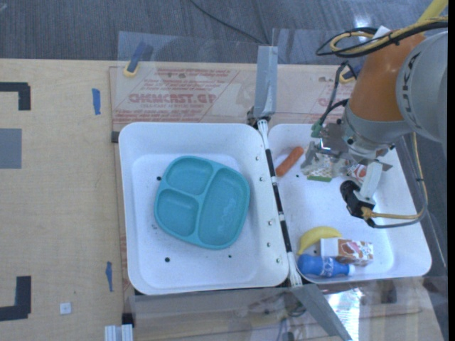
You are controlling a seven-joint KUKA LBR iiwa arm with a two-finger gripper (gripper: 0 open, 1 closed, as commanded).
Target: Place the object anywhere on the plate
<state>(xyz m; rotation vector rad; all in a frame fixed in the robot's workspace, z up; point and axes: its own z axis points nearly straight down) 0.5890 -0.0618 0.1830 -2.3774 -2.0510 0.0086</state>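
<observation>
The arm hangs over the far end of the right bin [419, 258], orange band bright above the wrist, and the gripper [328, 160] sits low among the clutter just right of a carrot [288, 161] lying against the divider. Whether that claw is wide, narrow or clutching anything, I can't tell from here; the wrist hides it. Nearer us in the same bin: a banana [318, 236], a small carton [345, 250], a blue bottle [321, 267]. The teal divided plate [202, 202] waits bare in the left bin [135, 148]. This looks like the picking step, probably aimed at the carrot. Next it needs a sure grip, a lift clear of the divider, then a carry left over the plate.
</observation>
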